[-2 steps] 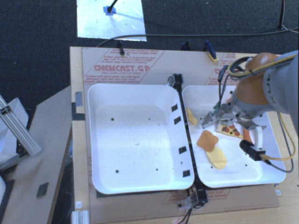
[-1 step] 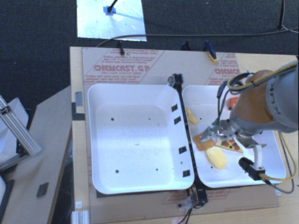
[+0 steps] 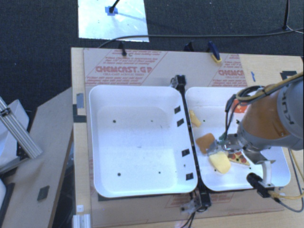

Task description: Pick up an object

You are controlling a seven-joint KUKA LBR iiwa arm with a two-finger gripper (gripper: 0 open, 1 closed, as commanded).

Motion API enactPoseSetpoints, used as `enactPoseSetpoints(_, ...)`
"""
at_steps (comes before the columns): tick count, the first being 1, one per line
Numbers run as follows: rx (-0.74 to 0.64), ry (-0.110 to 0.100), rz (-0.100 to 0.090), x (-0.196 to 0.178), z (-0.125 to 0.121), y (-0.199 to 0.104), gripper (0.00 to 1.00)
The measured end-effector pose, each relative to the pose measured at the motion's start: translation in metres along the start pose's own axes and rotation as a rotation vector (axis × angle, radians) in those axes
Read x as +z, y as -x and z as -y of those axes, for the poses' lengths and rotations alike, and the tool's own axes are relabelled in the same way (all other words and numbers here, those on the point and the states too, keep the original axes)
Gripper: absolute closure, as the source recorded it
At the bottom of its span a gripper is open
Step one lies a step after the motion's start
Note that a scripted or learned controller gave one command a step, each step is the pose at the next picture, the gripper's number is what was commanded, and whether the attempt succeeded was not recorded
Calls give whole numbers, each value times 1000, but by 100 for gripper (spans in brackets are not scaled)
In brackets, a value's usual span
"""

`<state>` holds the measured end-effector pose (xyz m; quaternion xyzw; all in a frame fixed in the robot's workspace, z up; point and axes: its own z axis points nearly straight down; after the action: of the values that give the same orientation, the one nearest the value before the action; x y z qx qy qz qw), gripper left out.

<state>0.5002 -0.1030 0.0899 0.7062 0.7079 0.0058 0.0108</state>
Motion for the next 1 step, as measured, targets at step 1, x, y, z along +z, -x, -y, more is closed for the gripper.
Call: enactPoseSetpoints(1,0,6,5,-12,-3,2,100)
